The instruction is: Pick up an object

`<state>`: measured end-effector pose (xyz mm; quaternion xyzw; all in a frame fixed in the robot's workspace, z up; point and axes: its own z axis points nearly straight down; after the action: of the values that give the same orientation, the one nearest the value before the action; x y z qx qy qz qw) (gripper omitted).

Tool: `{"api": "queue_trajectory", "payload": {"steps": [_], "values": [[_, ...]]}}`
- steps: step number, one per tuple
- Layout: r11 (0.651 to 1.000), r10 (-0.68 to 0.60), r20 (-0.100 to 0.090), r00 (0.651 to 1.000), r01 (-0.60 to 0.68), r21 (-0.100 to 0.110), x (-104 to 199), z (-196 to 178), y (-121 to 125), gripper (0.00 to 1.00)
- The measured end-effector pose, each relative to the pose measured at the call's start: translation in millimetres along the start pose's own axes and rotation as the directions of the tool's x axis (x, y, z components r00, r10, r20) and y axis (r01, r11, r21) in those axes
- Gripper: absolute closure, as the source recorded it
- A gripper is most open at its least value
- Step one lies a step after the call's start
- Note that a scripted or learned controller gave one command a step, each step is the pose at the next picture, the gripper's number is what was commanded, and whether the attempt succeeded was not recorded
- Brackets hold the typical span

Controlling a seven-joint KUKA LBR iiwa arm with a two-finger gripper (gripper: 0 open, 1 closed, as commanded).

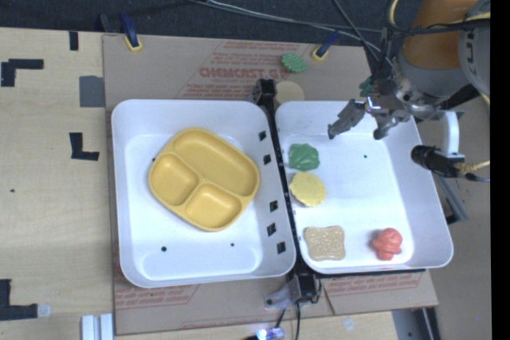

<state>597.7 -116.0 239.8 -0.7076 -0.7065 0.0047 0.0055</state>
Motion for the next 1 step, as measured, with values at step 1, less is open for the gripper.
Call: {"api": "queue_trajectory", "payload": {"steps": [1], "values": [[1.0,-0.003,0.001,1.0,0.003,-0.013,0.2,-7.6,2.3,0.0]]}}
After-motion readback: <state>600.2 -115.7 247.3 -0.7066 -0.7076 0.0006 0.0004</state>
